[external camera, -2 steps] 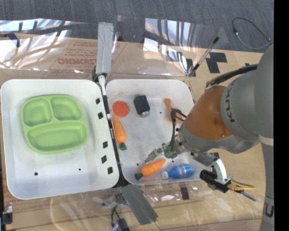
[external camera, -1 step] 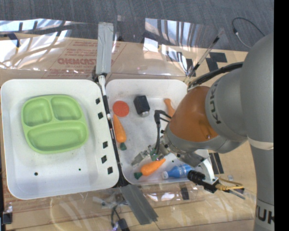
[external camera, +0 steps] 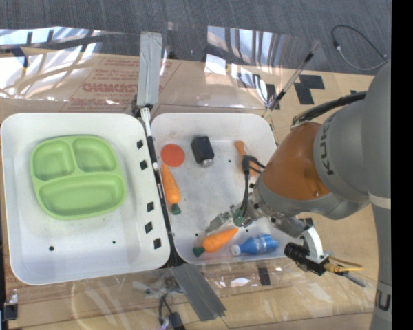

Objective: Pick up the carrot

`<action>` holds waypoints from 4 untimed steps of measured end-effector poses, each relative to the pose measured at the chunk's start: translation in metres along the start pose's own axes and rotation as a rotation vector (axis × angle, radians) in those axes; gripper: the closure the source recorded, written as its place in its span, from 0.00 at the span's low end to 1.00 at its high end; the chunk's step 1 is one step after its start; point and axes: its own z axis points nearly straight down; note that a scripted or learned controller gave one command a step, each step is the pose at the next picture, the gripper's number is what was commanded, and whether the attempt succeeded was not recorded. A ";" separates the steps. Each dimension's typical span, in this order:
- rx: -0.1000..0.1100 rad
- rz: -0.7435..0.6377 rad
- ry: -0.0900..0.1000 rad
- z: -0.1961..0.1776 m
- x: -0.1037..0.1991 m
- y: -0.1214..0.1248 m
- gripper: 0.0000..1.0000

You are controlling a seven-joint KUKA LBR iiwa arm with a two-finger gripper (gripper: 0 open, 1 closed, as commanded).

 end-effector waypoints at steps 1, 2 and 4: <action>0.002 -0.026 0.002 0.001 0.043 0.017 0.00; -0.001 0.013 -0.001 0.000 -0.013 -0.005 0.00; 0.005 0.030 0.004 -0.006 0.033 0.014 1.00</action>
